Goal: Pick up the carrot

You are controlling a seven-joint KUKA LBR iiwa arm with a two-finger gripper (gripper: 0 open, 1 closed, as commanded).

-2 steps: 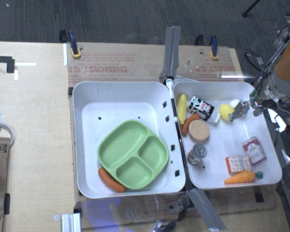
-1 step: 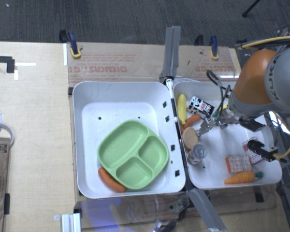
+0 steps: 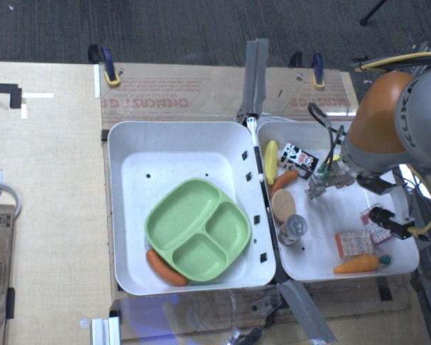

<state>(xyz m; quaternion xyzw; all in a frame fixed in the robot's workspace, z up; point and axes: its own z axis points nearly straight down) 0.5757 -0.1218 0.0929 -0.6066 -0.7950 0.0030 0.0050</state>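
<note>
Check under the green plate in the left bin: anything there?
An orange sausage-like piece pokes out from beneath the green plate at its lower-left rim. How far it runs underneath is covered, as is anything else below.

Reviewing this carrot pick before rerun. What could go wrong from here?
1. The gripper hovers near the orange sausage-like piece beside the banana, while the carrot lies at the right bin's near edge: wrong-item grab likely.
2. The carrot lies against the red packet; fingers may snag it.
3. Another orange piece lies by the green plate.

Left bin (image 3: 122, 192): divided plate (image 3: 198, 228). Right bin (image 3: 312, 264): carrot (image 3: 358, 264) at near edge, can (image 3: 294, 228) left of it.
</note>
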